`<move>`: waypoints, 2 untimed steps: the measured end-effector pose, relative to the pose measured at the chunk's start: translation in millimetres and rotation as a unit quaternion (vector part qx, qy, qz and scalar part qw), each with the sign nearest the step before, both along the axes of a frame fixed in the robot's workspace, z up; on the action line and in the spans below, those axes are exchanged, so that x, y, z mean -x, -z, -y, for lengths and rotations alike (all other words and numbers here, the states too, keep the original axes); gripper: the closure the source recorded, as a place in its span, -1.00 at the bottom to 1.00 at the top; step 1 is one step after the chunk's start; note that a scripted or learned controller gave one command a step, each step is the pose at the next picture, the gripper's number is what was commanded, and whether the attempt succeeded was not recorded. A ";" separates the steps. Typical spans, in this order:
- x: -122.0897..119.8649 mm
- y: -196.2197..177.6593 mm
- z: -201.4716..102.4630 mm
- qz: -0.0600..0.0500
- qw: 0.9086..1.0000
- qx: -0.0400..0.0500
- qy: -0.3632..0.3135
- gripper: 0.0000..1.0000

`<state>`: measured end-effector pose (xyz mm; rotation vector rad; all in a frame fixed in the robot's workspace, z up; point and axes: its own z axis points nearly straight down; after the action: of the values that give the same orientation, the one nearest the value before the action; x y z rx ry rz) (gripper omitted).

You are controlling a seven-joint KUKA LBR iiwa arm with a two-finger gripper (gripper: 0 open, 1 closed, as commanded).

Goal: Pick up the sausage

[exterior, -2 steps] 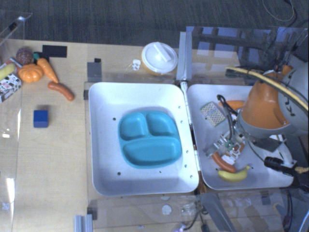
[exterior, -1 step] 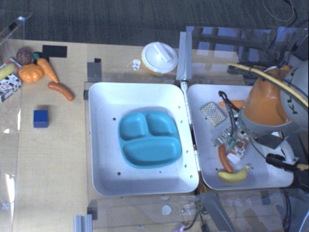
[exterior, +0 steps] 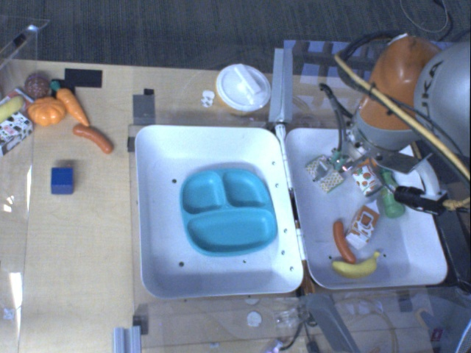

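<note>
Well apart: sausage, fingers.

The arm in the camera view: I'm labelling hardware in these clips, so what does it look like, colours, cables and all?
The arm is bulky and rounded, with a grey shell and a glossy orange band above the wrist. A yellowish hose runs slantwise across it, and black cables loop by its upper side. The gripper is a small dark metal assembly; another black cable trails beside it.

A robotics lab: a pale wooden surface bearing two white bins, toy food, loose cables, grey carpet.
</note>
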<state>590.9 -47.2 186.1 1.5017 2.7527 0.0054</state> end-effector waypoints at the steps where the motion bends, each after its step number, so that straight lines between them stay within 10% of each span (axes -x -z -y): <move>1: 0.1 0.2 0.3 0.000 1.000 0.000 0.000 -1.00; 2: 51.6 96.1 74.8 0.004 1.000 0.002 -0.022 -1.00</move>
<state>539.3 -122.0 90.0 1.4376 2.7761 0.0067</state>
